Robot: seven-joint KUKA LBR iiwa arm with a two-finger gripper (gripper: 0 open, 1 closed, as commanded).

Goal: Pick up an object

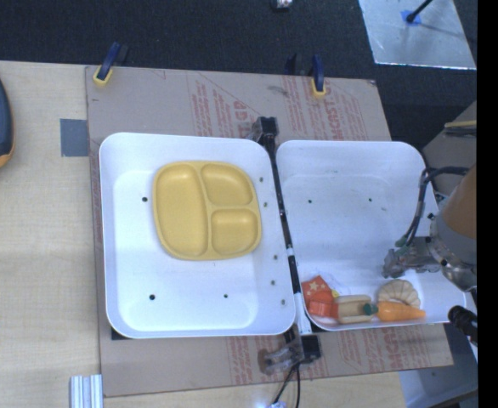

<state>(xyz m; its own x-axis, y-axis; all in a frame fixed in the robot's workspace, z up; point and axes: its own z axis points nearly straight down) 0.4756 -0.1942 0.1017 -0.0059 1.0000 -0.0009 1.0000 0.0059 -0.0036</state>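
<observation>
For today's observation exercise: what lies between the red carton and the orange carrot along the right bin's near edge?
In the camera view, a small tan block-like item lies between the red carton and the carrot.

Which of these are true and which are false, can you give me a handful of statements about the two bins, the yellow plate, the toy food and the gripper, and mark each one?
1. The yellow divided plate lies in the left bin. True.
2. The toy food sits in the far left corner of the right bin. False: the red piece, the carrot and the pale shell-shaped piece cluster along its near edge.
3. The gripper is over the right bin. True.
4. The plate has five compartments. False: it has three.
5. The carrot lies on the plate. False: it is in the right bin.
</observation>
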